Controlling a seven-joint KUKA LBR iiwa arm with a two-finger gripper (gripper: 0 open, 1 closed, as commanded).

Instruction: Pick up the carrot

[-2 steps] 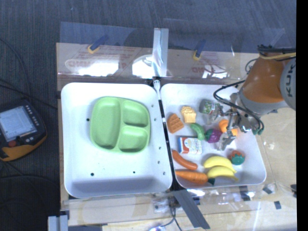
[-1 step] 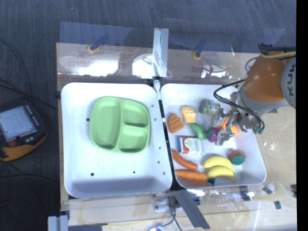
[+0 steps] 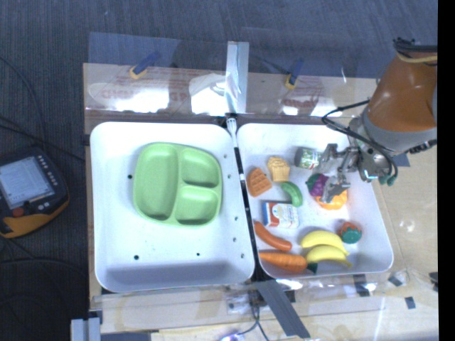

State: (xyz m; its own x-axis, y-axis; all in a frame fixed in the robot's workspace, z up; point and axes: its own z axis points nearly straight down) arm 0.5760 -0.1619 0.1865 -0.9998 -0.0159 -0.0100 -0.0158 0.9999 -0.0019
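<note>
Bins (image 3: 170,275) glossy white plastic; green tray (image 3: 176,183) matt plastic; carrot (image 3: 283,261) smooth.

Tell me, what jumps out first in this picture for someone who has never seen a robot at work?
The bright green divided plate lying alone in the left bin catches the eye first. Next comes the right bin, crowded with toy food: bananas near the front and the orange carrot along the front edge. Above that bin's far right side hangs the arm's orange band, with its pincer down over a purple and orange toy.
</note>
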